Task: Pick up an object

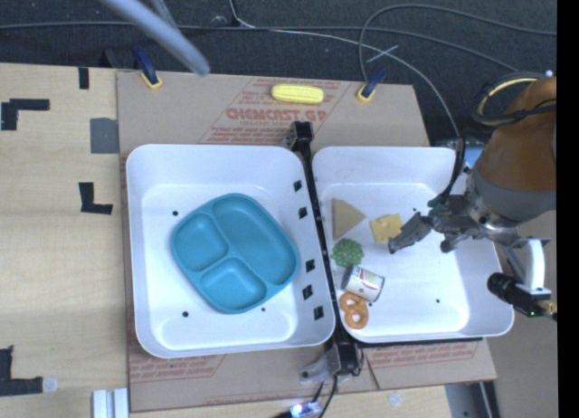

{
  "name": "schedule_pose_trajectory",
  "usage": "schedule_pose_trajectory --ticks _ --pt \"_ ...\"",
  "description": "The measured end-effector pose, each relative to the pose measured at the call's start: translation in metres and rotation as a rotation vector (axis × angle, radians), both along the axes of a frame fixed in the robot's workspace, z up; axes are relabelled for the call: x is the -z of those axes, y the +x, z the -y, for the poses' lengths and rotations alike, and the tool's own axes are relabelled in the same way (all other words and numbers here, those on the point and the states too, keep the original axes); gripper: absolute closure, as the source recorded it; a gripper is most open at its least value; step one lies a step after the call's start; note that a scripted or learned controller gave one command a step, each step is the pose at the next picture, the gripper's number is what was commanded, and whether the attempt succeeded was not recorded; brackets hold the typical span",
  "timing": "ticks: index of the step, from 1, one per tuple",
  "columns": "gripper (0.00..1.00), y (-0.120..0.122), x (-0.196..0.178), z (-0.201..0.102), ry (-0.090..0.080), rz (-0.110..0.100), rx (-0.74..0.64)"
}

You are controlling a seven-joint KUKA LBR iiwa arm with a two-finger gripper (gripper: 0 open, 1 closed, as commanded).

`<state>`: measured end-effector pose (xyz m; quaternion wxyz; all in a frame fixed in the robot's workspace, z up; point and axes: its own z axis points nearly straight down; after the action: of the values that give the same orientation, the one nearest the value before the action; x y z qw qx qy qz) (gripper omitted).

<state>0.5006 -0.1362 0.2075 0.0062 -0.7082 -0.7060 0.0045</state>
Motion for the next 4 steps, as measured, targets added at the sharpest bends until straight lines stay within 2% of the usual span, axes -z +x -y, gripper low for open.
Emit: schedule_pose_trajectory --ticks 1,3,4 --pt "0.00 0.003 -0.007 0.000 -0.002 0.013 -0.004" --pt "0.00 0.009 0.100 -0.012 -0.001 0.008 -0.004" --pt "0.00 0.009 0.123 -0.012 -0.003 0.014 -0.004"
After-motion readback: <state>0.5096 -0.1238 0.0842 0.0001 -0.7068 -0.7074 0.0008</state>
